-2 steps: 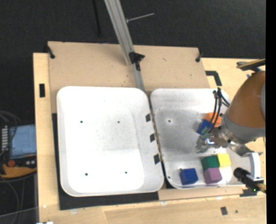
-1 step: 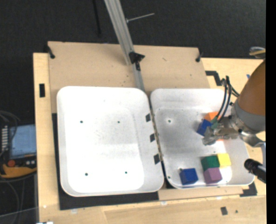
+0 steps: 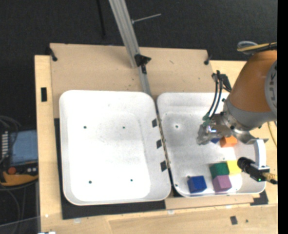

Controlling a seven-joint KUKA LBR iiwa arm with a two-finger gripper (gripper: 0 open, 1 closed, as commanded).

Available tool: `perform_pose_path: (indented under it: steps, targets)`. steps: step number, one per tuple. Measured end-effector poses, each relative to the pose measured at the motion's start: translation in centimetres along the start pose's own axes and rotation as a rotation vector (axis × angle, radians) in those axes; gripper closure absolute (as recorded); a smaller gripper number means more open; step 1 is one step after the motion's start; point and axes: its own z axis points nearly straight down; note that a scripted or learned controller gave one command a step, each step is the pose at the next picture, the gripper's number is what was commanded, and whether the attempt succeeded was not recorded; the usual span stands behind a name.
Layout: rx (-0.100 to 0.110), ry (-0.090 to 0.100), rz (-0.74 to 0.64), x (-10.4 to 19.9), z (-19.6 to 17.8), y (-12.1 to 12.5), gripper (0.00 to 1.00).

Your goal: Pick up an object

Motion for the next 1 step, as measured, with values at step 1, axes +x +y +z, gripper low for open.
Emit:
perform_pose_path:
  steps: [1]
  targets:
    - [0.0, 0.0, 0.0, 4.61, 0.59, 2.83, 1.0]
